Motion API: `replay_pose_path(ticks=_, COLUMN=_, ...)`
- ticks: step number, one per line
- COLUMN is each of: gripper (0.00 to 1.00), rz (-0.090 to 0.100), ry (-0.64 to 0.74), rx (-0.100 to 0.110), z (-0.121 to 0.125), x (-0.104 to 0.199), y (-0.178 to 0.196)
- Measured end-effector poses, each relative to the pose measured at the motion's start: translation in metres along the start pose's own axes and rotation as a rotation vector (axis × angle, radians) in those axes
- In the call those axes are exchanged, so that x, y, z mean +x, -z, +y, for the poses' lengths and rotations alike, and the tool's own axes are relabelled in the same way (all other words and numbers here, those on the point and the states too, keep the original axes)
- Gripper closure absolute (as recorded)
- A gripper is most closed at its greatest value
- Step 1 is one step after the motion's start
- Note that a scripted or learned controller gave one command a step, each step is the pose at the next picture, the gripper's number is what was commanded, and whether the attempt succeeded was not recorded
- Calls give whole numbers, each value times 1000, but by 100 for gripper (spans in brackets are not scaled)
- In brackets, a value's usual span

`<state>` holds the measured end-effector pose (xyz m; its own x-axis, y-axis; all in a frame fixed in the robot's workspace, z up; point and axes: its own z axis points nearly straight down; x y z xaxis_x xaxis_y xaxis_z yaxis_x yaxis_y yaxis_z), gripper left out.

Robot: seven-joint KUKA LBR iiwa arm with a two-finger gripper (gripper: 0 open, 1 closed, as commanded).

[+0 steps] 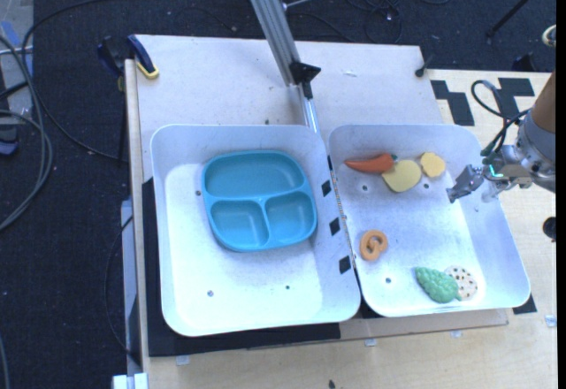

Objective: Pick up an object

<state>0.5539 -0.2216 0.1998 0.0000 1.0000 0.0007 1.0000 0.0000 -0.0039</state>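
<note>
The right bin (495, 241) holds several small food toys. An orange carrot (370, 163) lies at its far left, with a yellow potato-like piece (402, 176) and a smaller yellow piece (432, 165) beside it. A pretzel ring (373, 244) sits near the bin's left wall. A green leafy piece (435, 283) and a speckled cookie (461, 282) lie at the near edge. My gripper (466, 183) hangs over the bin's right rim, to the right of the yellow pieces, with nothing visible between its fingers.
The left bin (177, 290) holds a blue divided plate (260, 201). A slanted metal pole (270, 11) runs from the top down to the gap between the bins. Cables lie on the dark floor around the bench.
</note>
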Motion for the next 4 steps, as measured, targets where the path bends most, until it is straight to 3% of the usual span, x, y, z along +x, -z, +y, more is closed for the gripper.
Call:
replay_pose_path(ticks=1, gripper=0, rz=-1, ry=1, rx=-4, z=1, x=0, y=2)
replay_pose_path(ticks=3, gripper=0, rz=-2, ry=0, rx=-5, z=4, x=7, y=-109)
replay_pose_path(ticks=4, gripper=100, rz=-5, ry=1, rx=-11, z=6, x=6, y=-95)
